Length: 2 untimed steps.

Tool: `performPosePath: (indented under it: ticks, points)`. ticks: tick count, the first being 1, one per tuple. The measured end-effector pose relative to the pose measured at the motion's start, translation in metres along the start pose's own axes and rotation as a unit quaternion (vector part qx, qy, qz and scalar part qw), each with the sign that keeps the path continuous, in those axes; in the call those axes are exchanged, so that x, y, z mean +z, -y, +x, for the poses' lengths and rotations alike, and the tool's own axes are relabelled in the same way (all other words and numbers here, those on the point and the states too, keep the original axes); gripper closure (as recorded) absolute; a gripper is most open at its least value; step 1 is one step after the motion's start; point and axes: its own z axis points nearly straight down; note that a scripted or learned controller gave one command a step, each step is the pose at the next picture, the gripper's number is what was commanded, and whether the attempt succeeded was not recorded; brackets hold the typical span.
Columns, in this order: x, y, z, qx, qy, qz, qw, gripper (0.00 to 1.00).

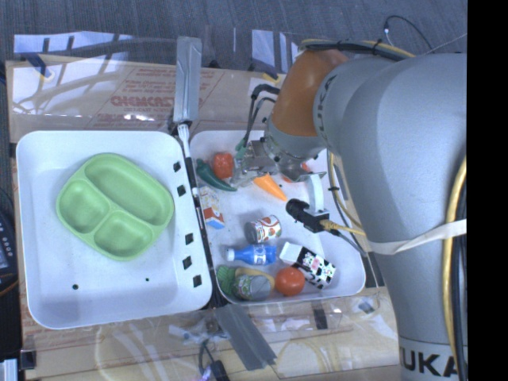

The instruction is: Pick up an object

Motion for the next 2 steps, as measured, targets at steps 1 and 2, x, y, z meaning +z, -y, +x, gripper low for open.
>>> performPosePath:
  ticks: [1,2]
  points:
    - [-0.0760,-0.0172,-0.0995,0.122,0.001,-0.006,0.9925,1.00]
    - [-0.0756,-0.0173,-0.0988,0.122,0.000,-0.005,0.9925,0.00]
